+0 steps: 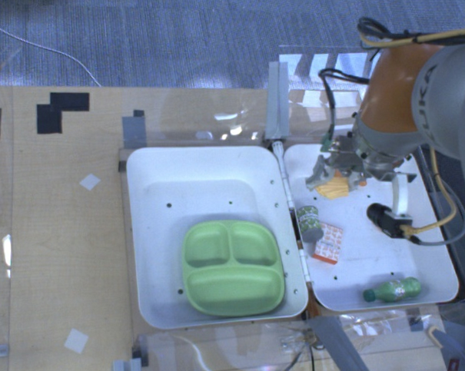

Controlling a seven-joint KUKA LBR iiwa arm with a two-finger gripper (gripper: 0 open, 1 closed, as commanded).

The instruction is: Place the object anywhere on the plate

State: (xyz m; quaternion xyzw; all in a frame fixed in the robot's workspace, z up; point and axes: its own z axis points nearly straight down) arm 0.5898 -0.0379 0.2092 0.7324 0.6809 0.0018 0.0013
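Where legible, no label text

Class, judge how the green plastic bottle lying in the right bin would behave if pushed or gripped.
The green plastic bottle lies on its side, so it would probably roll when nudged. Its rounded, smooth-looking body might slip between fingers. It looks small, so likely light.

A single fixed camera looks down from above the counter (58, 250) at a slant, far enough back to take in both white bins, the left bin (152, 192) and the right bin (436, 272), with floor beyond the far edge.
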